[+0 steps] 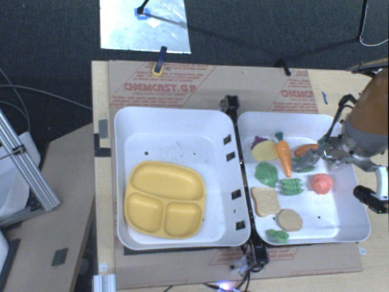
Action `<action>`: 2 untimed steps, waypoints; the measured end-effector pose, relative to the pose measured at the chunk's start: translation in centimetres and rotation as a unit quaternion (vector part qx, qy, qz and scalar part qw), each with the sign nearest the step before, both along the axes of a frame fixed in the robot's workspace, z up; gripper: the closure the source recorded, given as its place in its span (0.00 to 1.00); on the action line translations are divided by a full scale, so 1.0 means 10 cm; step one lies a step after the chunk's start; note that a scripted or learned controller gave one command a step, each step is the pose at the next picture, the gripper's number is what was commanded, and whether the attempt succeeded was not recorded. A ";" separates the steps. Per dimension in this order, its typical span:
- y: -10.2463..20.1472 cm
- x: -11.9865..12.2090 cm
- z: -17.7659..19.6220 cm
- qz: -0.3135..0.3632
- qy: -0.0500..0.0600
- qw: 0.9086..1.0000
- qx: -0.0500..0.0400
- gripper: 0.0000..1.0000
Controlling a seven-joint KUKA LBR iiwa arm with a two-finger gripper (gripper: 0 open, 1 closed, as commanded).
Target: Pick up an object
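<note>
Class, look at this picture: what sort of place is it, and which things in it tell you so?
Most likely a robotics lab bench set up for grasping trials. A robot arm reaches over two white bins, toy food such as a plastic carrot lies in one, and cables trail across the dark floor.

Two shallow white bins sit side by side on a cardboard-covered bench. The left bin (176,126) holds a yellow three-compartment tray (164,198). The right bin (340,224) holds toy food: a carrot (284,155), a yellow piece (264,151), a green leafy piece (266,174), green beans (291,186), a bread slice (265,201), a round biscuit (290,219) and a red tomato (321,183). The gripper (310,158) reaches in from the right, low beside the carrot.
</note>
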State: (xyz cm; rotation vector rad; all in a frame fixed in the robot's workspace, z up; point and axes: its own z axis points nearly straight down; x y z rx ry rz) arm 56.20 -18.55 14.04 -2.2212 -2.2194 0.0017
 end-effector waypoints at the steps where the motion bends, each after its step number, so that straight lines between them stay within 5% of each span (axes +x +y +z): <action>1: 0.08 -0.18 -0.55 0.000 -0.004 1.000 0.001 0.00; 2: 0.34 0.45 -0.55 0.004 -0.005 1.000 -0.001 0.00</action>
